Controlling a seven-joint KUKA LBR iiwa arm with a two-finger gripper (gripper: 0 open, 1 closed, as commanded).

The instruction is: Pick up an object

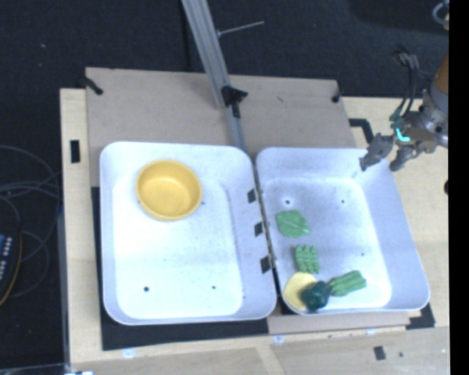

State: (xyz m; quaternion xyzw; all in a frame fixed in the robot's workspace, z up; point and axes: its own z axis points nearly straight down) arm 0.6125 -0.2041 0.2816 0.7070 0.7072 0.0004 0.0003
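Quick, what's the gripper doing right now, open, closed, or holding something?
Gripper: open, holding nothing, above the right bin's far right corner.

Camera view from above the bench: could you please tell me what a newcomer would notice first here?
The yellow bowl stands out, alone near the far left corner of the left bin. Next comes a cluster of green toys and a small yellow dish along the near left side of the right bin. The gripper hangs over that bin's far right corner.

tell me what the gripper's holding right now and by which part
Nothing is held. The gripper hangs open over the far right corner of the right bin, apart from the objects there.
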